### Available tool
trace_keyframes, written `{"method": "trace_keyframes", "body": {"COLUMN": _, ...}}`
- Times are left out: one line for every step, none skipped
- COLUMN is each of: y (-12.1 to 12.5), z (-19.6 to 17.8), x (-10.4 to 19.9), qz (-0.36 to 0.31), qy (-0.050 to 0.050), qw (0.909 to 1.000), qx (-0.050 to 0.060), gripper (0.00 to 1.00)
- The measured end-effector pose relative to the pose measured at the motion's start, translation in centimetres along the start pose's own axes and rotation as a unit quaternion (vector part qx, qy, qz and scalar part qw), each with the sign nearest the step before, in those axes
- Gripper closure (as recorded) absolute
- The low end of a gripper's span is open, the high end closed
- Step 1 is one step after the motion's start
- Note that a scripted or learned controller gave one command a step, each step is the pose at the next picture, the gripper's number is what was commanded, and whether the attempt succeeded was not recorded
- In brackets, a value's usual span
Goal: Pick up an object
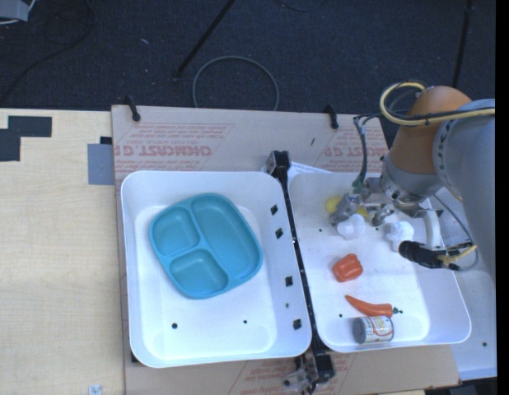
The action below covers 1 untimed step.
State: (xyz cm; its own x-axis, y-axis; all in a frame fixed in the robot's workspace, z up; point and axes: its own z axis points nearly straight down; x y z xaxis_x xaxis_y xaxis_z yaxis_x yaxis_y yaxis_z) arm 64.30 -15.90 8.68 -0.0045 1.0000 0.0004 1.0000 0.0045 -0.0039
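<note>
Two white bins sit side by side in the middle of the frame; the left bin (147, 303) holds a blue plate (205, 244) with three little sections, lying flat in the upper half of that bin; the right bin (440, 319) holds the small toys. The grey arm (469, 151) comes in from the right side of the frame, with its orange band (427, 134) near the upper right; it bends down over the top part of the right bin.

The gripper (353, 210) is low in the upper left part of the right bin; it looks like it is down among the toys there, but the metal bits are small and blurry, so I cannot tell how it stands or if it has anything.

Just beside the gripper is a small yellow thing (333, 205), partly hidden; right under it is a white lumpy thing (349, 228), close to or touching the gripper; another white lump (394, 232) lies a bit to the right, under the arm. A black and yellow part (427, 255) sticks out toward the right side of the bin.

Lower down, near the middle of the right bin, lies a red-orange toy (347, 267), well apart from the gripper; below it is a long orange thing like a carrot or pepper (370, 306), lying slanted; just under that, touching or nearly so, is a small can (373, 329) on its side near the bottom edge of the bin.
</note>
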Motion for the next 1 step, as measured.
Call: {"method": "trace_keyframes", "body": {"y": 0.02, "z": -1.11, "x": -0.01, "qz": 0.0, "qy": 0.0, "qw": 1.0, "qx": 0.0, "gripper": 1.0}}
